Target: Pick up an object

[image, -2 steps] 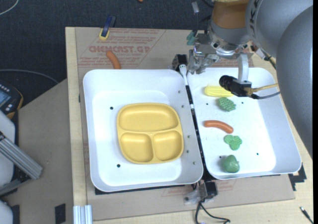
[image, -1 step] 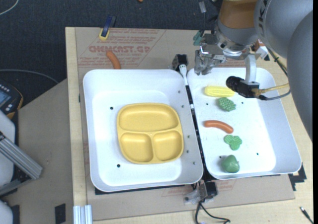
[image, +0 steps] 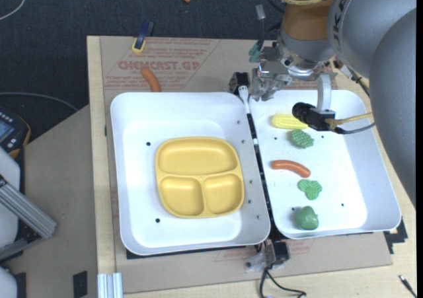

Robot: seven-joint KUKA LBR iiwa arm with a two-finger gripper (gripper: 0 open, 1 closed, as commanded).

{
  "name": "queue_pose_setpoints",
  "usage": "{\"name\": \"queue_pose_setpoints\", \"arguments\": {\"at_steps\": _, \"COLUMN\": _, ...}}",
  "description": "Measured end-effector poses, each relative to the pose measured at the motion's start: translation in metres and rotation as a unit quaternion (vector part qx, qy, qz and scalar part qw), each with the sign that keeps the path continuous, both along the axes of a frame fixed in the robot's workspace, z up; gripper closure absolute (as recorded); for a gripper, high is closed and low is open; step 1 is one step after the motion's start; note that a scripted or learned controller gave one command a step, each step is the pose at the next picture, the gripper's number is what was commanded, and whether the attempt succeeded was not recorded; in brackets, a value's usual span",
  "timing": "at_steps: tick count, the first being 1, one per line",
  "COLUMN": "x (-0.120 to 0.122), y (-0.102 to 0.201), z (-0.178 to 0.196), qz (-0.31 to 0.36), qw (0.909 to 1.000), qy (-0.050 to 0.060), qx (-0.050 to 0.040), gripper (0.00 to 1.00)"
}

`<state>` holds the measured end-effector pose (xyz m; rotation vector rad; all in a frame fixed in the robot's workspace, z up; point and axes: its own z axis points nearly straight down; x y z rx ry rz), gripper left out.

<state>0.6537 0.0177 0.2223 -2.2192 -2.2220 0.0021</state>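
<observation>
While our tool (image: pixel 264 85) hovers at the right bin's (image: pixel 357 211) far-left corner, its grip unreadable from here, we judge the corn (image: pixel 284 120) nearest: we should centre above it before descending.

Printed in faded red on the cardboard sheet (image: pixel 192 62) behind the bins, partly legible, something like "CHEMCAST GP", with smaller lines beneath too blurred to read.

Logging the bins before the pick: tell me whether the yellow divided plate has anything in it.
Empty. The yellow divided plate in the left bin shows three bare compartments; the toy foods lie in the right bin.
</observation>
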Motion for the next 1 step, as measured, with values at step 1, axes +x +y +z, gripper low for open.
{"name": "queue_pose_setpoints", "arguments": {"at_steps": 1, "x": -0.011, "y": -0.0182, "z": 0.0041, "qz": -0.002, "qw": 1.0, "qy": 0.001, "qx": -0.0003, "gripper": 1.0}}
